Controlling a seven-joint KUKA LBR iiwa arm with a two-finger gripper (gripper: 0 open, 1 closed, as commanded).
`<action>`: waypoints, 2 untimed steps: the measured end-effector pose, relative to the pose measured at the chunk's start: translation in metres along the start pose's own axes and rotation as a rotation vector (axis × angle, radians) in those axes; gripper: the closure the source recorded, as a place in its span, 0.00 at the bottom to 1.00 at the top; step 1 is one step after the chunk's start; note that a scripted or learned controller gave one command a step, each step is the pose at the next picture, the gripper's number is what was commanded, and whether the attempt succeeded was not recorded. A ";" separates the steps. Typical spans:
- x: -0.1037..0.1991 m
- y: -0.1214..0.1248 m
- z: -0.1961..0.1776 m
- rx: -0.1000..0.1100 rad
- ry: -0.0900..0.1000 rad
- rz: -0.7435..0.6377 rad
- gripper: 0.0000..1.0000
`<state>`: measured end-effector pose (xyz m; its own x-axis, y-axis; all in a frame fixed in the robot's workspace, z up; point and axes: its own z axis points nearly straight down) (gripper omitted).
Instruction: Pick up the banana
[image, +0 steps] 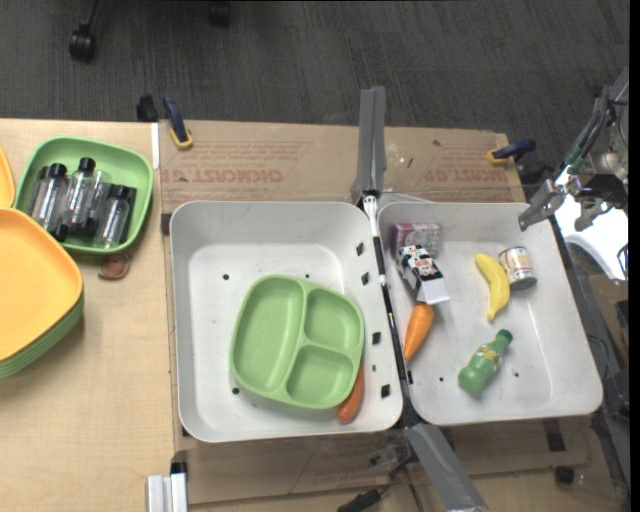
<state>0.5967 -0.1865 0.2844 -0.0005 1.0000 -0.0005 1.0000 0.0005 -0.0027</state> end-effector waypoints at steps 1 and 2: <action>0.057 -0.014 0.164 0.000 0.001 0.123 0.00; 0.095 -0.016 0.173 0.001 0.001 0.176 0.00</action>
<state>0.5803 -0.0921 0.1111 0.1751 0.9846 -0.0003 0.9846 -0.1751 -0.0035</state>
